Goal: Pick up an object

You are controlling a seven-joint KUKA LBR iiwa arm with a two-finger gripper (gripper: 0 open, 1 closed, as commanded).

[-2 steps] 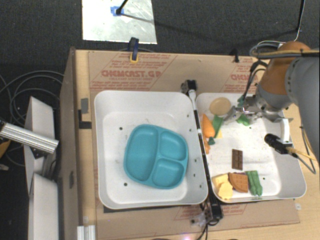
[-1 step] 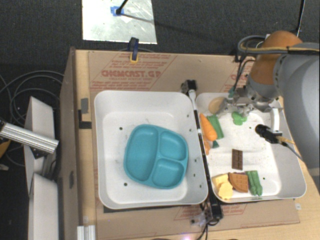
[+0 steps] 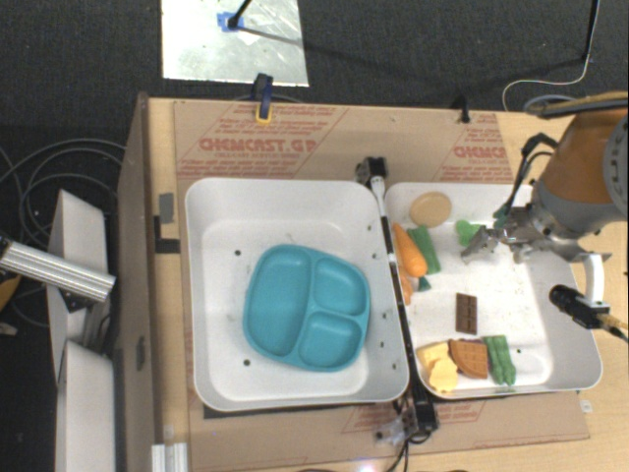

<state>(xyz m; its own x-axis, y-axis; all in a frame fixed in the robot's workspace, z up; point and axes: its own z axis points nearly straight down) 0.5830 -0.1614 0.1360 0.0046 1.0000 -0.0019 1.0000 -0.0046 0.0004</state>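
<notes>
The arm enters from the right and is cut off by the frame edge, so only its orange band, grey wrist and the metal parts below show. Its tool hangs low over the upper part of the right bin, and the grey metal at its tip runs together against the white bin floor, so I cannot tell whether the tool is released or clenched, nor whether it grips anything. A small green piece lies right at the tip, touching it or just beside it; which one is too blurred to make out. The other toy foods in the right bin are small and soft-edged. A tan round disc sits near the top left corner. Below it an orange carrot-like piece and a green strip lie side by side along the left wall, with a little orange and green clutter under them that is hard to separate. A dark brown bar lies alone near the middle. In the lower left corner a yellow piece, a brown waffle-like piece and a green pod crowd together, touching. The left bin holds a blue divided plate, tilted slightly and near the centre. Both bins rest on a cardboard-covered table printed with red lettering.
</notes>
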